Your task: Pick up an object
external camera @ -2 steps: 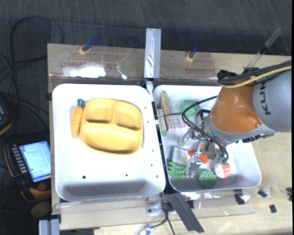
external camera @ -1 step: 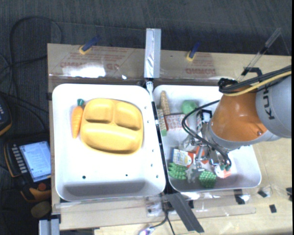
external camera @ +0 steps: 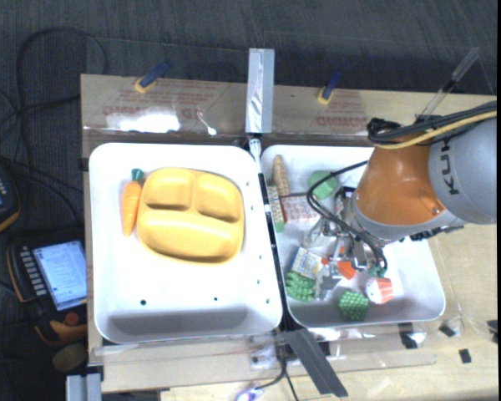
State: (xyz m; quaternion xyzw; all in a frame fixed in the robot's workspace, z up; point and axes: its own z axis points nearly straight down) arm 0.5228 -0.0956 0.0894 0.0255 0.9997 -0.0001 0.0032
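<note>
My gripper (external camera: 338, 261) reaches down into the right bin (external camera: 417, 303), in the middle of a heap of small objects. The orange band and grey wrist cover the bin's upper right part. Around the gripper lie a green-and-white packet (external camera: 304, 263), a green ridged piece (external camera: 298, 287), a green knobbly ball (external camera: 353, 305) and a small red-and-white piece (external camera: 380, 289). A small orange piece (external camera: 346, 267) sits right by the fingertips. I cannot make out whether anything sits between the fingers.
The left bin (external camera: 108, 307) holds a yellow compartment tray (external camera: 192, 214) and a toy carrot (external camera: 131, 205) beside it. A brown stick (external camera: 278, 174) and a printed carton (external camera: 294, 210) lie along the right bin's left wall. Black cables (external camera: 334, 182) trail by the wrist.
</note>
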